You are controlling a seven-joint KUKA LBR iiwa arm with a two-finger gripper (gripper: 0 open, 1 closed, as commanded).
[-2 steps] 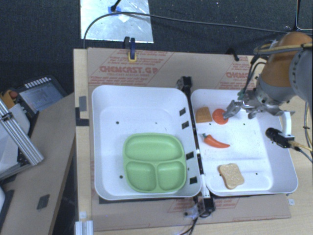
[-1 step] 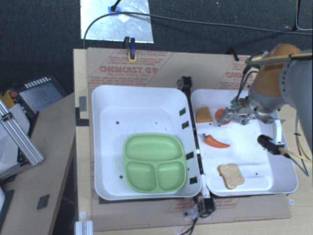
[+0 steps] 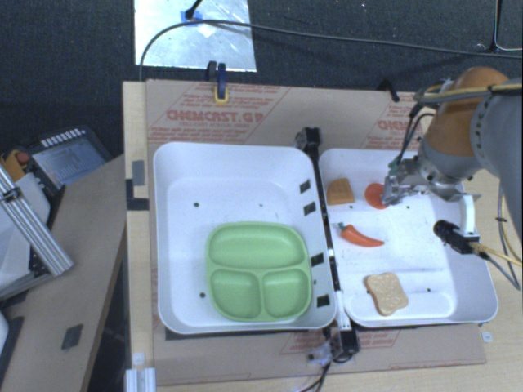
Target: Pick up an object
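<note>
1. Nearest the camera, in the right white plastic bin (image 3: 482,300): a tan slice of toy bread (image 3: 386,292), flat on the floor by the near wall, apart from everything else.
2. Left shallow white bin (image 3: 176,219): a pale green three-compartment plastic plate (image 3: 258,269) sits in its near right part, upright, two small wells on the near side and one long well on the far side.
3. The two bins stand side by side on the desk (image 3: 98,219), their inner walls touching along a line of black clips.
4. Right bin, middle left: an orange-red toy chilli pepper (image 3: 360,235) with a green stem, lying roughly left to right.
5. Far left of the right bin: a small tan-orange toy bread piece (image 3: 341,191).
6. Just right of that, a flat red round piece (image 3: 375,196), partly covered on its right side by the gripper.
7. The metal gripper (image 3: 395,191) is low over the far part of the right bin, its tip at the right edge of the red piece. I cannot tell how the fingers are set.
8. The grey arm enters from the right, orange band above the wrist.
</note>
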